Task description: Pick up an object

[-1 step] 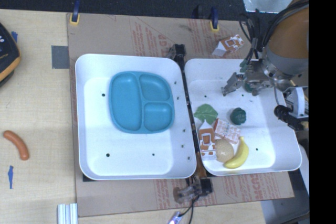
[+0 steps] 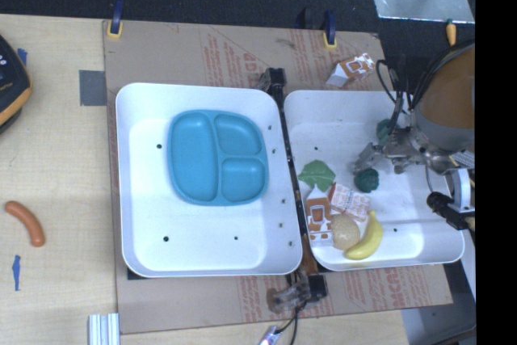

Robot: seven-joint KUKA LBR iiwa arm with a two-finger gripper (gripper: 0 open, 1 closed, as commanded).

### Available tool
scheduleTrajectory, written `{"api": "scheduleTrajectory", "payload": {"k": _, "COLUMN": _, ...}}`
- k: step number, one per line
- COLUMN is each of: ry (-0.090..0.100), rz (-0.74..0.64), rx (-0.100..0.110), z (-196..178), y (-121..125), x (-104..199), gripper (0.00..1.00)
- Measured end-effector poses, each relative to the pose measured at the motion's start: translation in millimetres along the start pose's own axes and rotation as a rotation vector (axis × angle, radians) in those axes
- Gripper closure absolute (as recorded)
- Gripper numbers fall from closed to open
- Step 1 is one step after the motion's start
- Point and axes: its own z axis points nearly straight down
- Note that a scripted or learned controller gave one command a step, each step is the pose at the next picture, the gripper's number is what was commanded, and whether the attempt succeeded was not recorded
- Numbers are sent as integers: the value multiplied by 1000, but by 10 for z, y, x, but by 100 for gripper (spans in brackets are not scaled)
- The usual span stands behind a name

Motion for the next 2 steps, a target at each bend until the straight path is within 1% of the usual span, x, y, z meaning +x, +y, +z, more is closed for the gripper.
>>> {"api": "scheduleTrajectory", "payload": {"k": 1, "ry": 1, "rz": -2, "rx": -2, "z": 200, "y": -420, "x": -108, "gripper": 0}}
{"api": "scheduleTrajectory", "payload": {"k": 2, "ry": 0, "rz": -2, "rx": -3, "z": 191, "y": 87, "x": 15, "gripper": 0}}
